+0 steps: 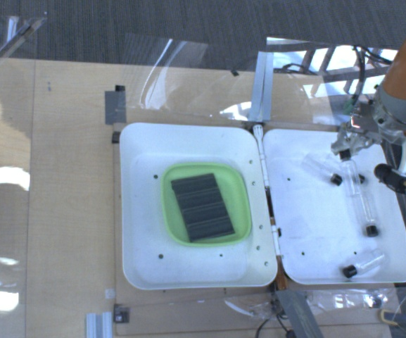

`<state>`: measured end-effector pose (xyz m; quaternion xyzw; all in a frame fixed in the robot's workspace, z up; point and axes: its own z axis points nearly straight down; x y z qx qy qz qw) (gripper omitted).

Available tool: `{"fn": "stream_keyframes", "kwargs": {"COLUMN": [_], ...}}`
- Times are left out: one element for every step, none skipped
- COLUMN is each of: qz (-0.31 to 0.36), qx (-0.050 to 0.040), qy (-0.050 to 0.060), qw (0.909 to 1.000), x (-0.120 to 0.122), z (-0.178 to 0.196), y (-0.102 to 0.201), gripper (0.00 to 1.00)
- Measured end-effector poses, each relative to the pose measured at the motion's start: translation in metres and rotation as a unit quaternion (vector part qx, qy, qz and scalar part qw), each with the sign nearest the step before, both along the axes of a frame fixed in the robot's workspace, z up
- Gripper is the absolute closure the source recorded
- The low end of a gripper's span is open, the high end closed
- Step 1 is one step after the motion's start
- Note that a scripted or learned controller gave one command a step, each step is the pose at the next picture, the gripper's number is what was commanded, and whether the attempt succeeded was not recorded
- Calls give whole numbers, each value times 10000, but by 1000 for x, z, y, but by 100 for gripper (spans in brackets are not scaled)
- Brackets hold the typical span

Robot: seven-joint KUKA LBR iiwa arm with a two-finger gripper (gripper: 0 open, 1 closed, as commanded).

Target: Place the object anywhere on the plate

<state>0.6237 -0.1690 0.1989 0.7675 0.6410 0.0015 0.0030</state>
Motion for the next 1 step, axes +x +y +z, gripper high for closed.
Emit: {"fn": "stream_keyframes", "kwargs": {"qz": [542], "qx": [14], "qy": [15], "qw": [9985], "x": [-51], "z": [-40], "y": [84], "gripper": [100]}}
